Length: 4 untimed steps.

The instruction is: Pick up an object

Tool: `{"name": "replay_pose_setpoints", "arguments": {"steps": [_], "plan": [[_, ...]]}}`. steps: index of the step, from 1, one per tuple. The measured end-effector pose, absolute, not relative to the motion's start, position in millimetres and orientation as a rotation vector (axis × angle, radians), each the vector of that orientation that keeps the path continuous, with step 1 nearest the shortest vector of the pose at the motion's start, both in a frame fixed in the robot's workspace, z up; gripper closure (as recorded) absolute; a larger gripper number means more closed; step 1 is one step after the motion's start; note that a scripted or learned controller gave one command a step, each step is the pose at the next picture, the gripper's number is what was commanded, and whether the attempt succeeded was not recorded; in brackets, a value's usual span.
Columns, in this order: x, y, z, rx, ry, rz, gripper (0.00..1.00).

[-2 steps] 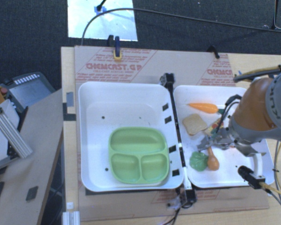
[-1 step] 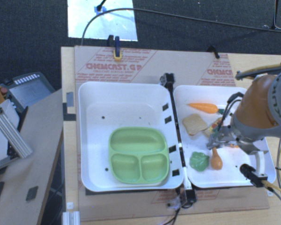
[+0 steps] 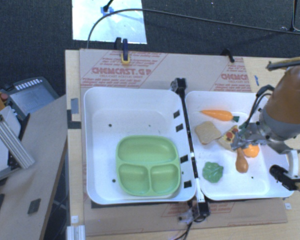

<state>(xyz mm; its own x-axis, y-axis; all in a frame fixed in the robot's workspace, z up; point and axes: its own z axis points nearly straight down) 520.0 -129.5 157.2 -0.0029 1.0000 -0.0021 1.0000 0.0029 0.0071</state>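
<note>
You see the arm reaching in over the right bin, its orange band above the wrist sitting over that bin's outer side. The claw is down among the toy foods in the middle of the right bin, and you cannot tell from this angle whether it is gripping anything.

Taking the right bin as your landmark: a carrot lies near its far wall, pointing toward the divider between the bins. A slice of bread lies just nearer than the carrot, toward the divider. Beside the bread, right at the claw, is a small pizza-like piece. An orange fruit sits just under the claw, and a brown drumstick lies touching or nearly touching it on the near side. A green leafy piece rests toward the near wall, close to the divider.

Left of the right bin, the left bin holds a green divided tray. Both bins sit on a cardboard sheet on the desk.
</note>
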Motion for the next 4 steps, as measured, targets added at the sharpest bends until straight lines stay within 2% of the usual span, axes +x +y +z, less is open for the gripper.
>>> {"name": "replay_pose_setpoints", "arguments": {"steps": [2,4], "plan": [[533.7,-129.8,247.8,2.213,2.223,0.005,1.00],[546.5,-29.3,224.0,2.212,2.232,0.002,1.00]]}}
